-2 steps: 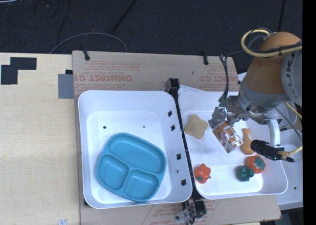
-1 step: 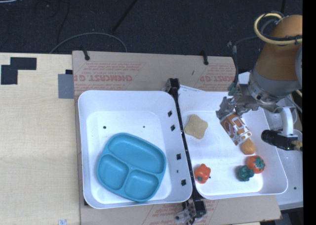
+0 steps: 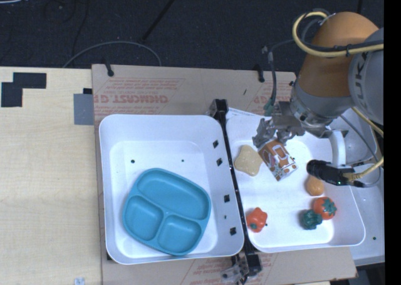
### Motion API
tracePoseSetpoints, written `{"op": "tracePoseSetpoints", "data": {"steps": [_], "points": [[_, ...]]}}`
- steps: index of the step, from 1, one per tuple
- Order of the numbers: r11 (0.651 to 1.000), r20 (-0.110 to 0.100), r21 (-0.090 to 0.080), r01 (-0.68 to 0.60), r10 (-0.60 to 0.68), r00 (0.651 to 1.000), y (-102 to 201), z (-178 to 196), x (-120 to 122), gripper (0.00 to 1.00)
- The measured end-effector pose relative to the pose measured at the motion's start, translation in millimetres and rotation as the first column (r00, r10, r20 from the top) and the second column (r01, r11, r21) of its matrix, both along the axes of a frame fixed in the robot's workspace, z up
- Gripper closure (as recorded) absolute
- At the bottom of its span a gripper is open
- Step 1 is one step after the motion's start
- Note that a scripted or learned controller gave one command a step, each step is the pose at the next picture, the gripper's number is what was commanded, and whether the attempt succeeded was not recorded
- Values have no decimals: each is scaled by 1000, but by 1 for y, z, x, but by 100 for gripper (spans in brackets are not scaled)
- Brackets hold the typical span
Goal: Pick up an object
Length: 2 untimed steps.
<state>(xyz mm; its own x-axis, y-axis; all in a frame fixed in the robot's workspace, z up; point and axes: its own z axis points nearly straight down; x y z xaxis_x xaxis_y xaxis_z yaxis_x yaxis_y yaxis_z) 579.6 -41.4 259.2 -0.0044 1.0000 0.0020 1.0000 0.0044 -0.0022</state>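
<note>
Right, the grey arm [image 3: 338,83] with its orange band reaches in from the upper right of the frame, and its hand [image 3: 274,136] hangs over the upper part of the right bin [image 3: 351,230]. Just under the hand sits a small orange-and-white carton [image 3: 278,159], tilted on its edge, right up against the fingertips; from here I cannot tell whether the hand is clenched on it or released.

Touching the carton on its left side is a pale yellow lump [image 3: 247,160], near the divider between the bins. Lower down in the same bin, a red pepper-like toy [image 3: 256,218] lies near the lower left corner. Toward the right there is a small orange piece [image 3: 314,185], and below it a red tomato-like toy [image 3: 324,208] sits beside a teal toy [image 3: 309,219], the two touching.

Over in the left bin [image 3: 116,133], a blue sectioned plate [image 3: 166,211] lies flat in the lower half. Both bins rest on a cardboard sheet [image 3: 156,89] on the worktop [image 3: 44,171].
</note>
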Motion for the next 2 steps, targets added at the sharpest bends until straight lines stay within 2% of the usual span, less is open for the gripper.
{"op": "tracePoseSetpoints", "data": {"steps": [1,2], "points": [[1000,-4,0,0,0,1000,48,-22,3,100],[1000,-2,-1,0,0,1000,99,-34,16,100]]}}
